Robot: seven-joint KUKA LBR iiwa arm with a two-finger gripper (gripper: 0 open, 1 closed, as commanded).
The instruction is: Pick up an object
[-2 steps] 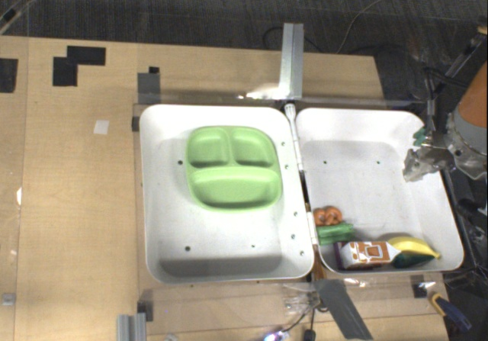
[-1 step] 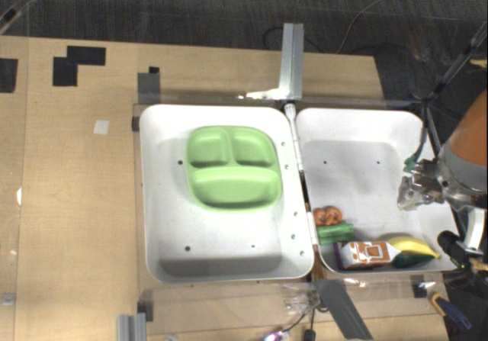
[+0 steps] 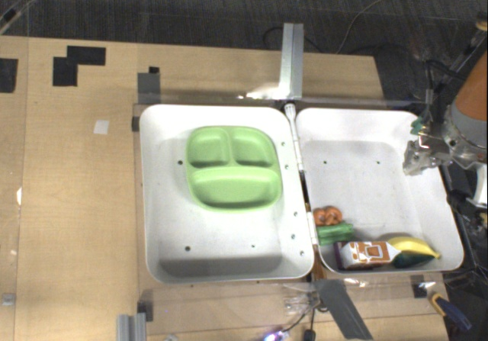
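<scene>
Gripper (image 3: 418, 155) at right bin's (image 3: 358, 133) edge, opening impossible to tell; banana (image 3: 415, 246) soft, curved, best pinched mid-body.

Divided plate (image 3: 232, 166) in left bin (image 3: 156, 202).

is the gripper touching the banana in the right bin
Apart. The camera view shows the gripper near the right bin's right wall, with bare white floor between it and the banana at the front edge.
</scene>
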